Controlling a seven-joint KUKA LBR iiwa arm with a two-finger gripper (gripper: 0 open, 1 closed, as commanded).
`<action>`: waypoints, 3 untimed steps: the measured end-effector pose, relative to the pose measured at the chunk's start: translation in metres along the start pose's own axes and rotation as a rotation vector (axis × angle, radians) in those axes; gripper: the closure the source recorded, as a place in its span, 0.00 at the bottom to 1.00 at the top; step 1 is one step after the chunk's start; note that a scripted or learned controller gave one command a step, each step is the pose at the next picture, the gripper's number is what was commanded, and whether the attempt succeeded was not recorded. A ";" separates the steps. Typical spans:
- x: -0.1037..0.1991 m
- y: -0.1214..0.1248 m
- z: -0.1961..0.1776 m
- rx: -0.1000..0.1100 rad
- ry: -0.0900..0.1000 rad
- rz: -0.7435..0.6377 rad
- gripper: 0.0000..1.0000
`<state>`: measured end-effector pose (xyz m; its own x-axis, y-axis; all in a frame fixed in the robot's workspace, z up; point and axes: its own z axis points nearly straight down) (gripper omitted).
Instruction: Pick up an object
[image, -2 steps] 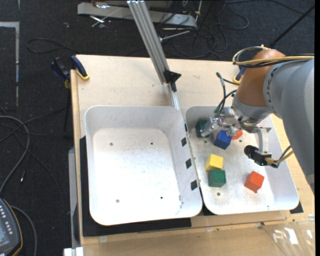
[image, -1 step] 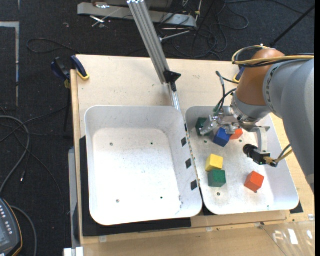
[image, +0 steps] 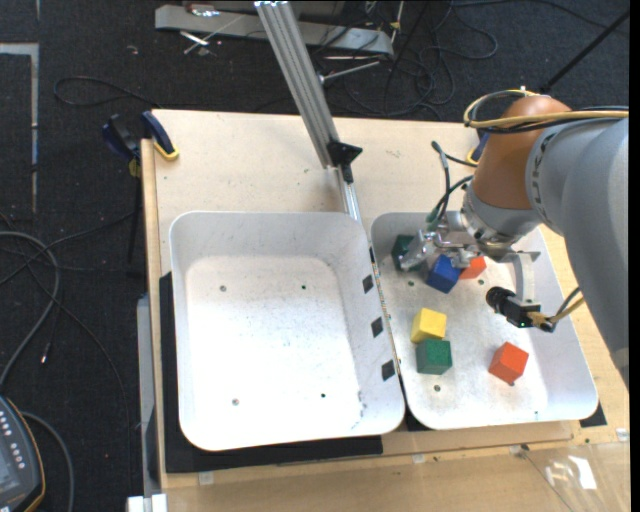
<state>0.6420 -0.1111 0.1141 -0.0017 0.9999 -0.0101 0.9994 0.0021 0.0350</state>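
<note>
In right bin (image: 560, 405): end effector (image: 432, 248) sits low over the far-left part, and all loose objects are here.
End effector state: can't tell from this angle whether it is clenched or released; nothing seen grasped.
Blue block (image: 443, 273): hard-edged cube, matte, tilted on the bin floor, just beside the end effector on its near side.
Dark green piece (image: 405, 246): small and blocky, at the end effector's left side; touching or not, can't tell.
Red-orange piece (image: 472, 266): partly hidden behind the blue block, shape unclear.
Yellow block (image: 430, 323): cube, near the bin's left wall, nearer the camera than the blue block.
Green block (image: 434, 356): cube, just beside the yellow block on its near side.
Orange block (image: 509, 362): cube, tilted, well apart to the right.
Bins: shallow white plastic trays with rounded corners and scuffed, speckled floors; left bin (image: 270, 330) sits rim to rim with the right one.
Arm: smooth grey casing with an orange band, coming in from the right.
Table (image: 250, 150): pale flat board, lightly marked.
Rail (image: 300, 80): ribbed aluminium extrusion slanting over the far table edge.
Floor (image: 70, 250): dark carpet with loose black cables.
</note>
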 end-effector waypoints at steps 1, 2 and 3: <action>-0.001 0.006 0.001 0.014 0.002 0.000 0.00; -0.001 0.007 0.001 0.016 0.002 -0.001 0.00; 0.000 0.008 0.001 0.015 0.002 -0.002 0.00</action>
<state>0.6502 -0.1112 0.1135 -0.0037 1.0000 -0.0081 0.9998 0.0039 0.0198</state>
